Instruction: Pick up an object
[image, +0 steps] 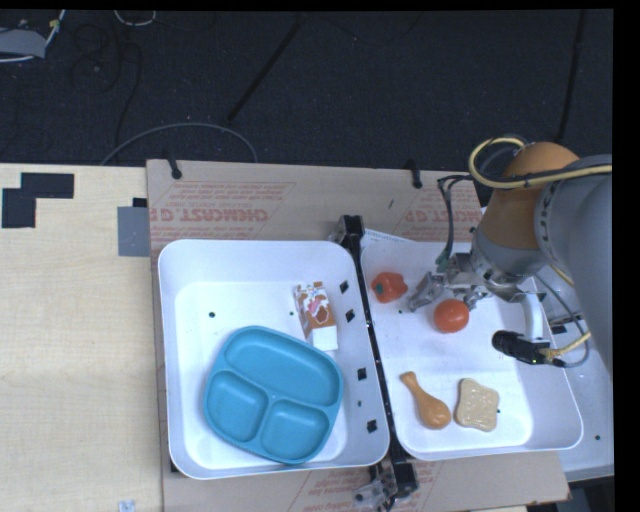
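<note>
The worktop (70, 340) is pale wood, with a cardboard sheet (260, 205) under two white bins. The grey arm (575, 235), with its orange band (535, 200), comes in from the right and bends down over the right bin (560, 420). The left bin (185, 290) lies well to the tool's left, across the divider.

The tool (440, 290) hangs low over the upper part of the right bin. Its two fingers look spread apart with nothing between them, though the metal parts blur together here, so this reading is not certain.

A blue divided plate (272, 394) lies in the left bin, well down and left of the tool. A small printed packet (316, 312) sits just above the plate, left of the tool beyond the divider.

In the right bin, a slice of toast (477, 405) lies well below the tool, with a tan drumstick (427, 399) just left of it. A red tomato (451, 316) sits just below and right of the fingertips, very close to them. A smaller red and orange fruit (389, 287) rests just left of the tool, near the divider.
</note>
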